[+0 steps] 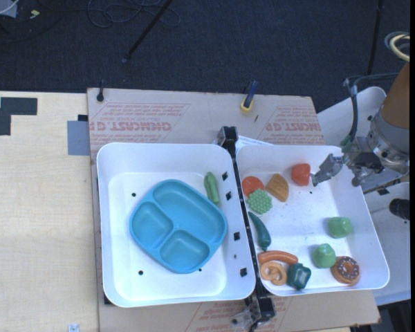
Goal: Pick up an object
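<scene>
The right bin (373,254) holds several toy foods: a red piece (301,173), an orange wedge (277,187), a red-orange tomato (252,185), a knobbly green round (259,202), two light green pieces (339,227) (324,255) and a chocolate donut (346,270). My gripper (342,173) hovers over the bin's upper right part, just right of the red piece. It is open, its fingers spread with nothing between them.
The left bin (117,254) carries a blue divided plate (178,225) and a green pod (212,187). Near the divider lie a dark green cucumber (260,230), an orange hot dog (277,257), a pretzel (273,274) and a dark green pepper (299,276).
</scene>
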Motion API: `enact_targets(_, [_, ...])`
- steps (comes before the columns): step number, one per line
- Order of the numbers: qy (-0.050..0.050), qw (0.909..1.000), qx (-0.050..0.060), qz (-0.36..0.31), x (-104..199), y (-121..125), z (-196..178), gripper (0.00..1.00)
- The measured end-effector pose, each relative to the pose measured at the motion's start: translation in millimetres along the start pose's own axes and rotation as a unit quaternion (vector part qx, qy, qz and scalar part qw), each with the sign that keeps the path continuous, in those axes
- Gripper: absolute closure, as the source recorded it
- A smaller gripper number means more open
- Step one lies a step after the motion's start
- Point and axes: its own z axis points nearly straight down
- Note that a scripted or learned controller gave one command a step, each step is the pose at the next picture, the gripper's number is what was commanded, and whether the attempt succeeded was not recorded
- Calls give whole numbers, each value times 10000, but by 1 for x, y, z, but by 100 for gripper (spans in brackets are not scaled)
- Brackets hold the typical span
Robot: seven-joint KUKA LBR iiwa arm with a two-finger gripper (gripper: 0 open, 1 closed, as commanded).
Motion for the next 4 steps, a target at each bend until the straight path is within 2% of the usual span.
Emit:
enact_targets(1, [-10,10000,-58,-10,0,2,-7,0])
enact_targets(3, [-2,10000,-32,-17,1,15,95,0])
enact_targets(4, [-4,10000,-42,-12,7,14,139,0])
